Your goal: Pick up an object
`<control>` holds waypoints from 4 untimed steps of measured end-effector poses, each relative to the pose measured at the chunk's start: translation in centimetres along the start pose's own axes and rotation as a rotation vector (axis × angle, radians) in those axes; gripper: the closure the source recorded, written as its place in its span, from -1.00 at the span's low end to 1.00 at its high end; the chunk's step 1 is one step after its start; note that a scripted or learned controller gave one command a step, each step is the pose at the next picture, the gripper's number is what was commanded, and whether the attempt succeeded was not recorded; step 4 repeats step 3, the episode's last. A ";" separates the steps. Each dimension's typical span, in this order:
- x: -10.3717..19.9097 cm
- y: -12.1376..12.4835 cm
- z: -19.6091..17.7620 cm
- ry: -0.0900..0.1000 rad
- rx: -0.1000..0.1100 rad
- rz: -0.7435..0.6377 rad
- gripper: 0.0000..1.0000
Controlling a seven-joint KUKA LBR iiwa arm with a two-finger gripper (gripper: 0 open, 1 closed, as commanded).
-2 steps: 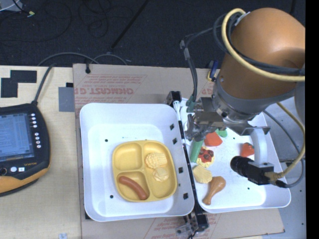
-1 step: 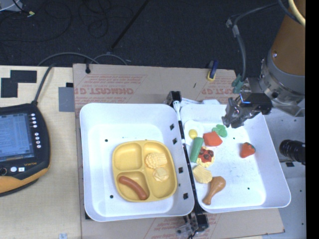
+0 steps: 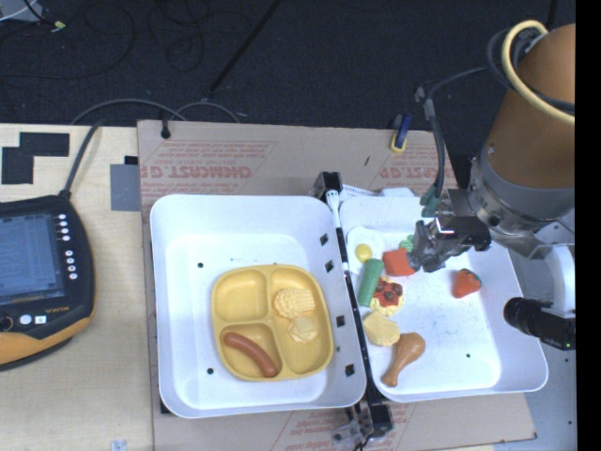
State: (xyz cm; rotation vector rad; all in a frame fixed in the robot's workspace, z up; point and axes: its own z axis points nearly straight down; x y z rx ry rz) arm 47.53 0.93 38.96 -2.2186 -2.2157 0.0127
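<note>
We judge the pick not yet done: the tool (image 3: 427, 249) hangs low over the right bin (image 3: 512, 365), just beside a red toy (image 3: 398, 262) near its left wall, its grip state beyond our telling.

A grey robot arm (image 3: 526, 172) with an orange band above the wrist is seen reaching in from the right side of the camera view. It is angled downward and leftward. A dark gripper (image 3: 424, 250) is carried at its tip, pointed down.
</note>
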 end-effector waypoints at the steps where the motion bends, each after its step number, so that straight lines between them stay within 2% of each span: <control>1: 9.1 0.0 -0.7 0.002 -0.007 -0.011 1.00; 2: 2.6 0.0 -9.2 0.001 -0.017 0.004 1.00; 3: 11.0 0.0 -7.7 0.002 -0.005 -0.009 1.00; 4: 11.0 0.0 -7.7 0.002 -0.005 -0.009 1.00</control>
